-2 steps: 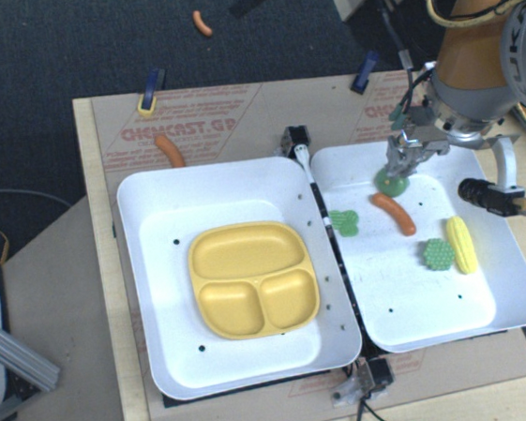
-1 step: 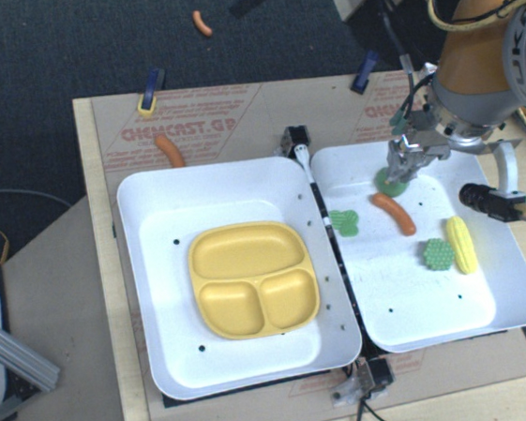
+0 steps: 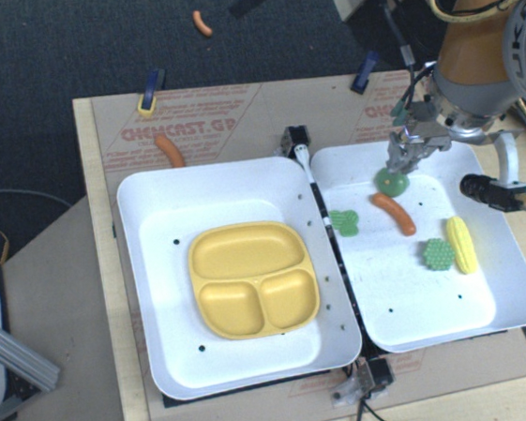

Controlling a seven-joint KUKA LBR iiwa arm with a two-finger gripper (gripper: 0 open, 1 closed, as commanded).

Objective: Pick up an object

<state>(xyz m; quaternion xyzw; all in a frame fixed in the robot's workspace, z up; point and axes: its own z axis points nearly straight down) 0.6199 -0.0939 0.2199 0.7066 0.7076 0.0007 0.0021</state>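
Approach/grasp step. Gripper (image 3: 401,163) is low in right bin (image 3: 499,296), rear part, directly over small green round piece (image 3: 392,182), seemingly touching. Jaws: can't tell if open or shut, no grip confirmed. Next: close on piece, lift straight up, verify hold.

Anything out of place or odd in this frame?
Yes. Two orange sausages lie outside the bins: one on the board behind the left bin, another on the dark floor beyond the bench. The yellow tray sits slightly askew.
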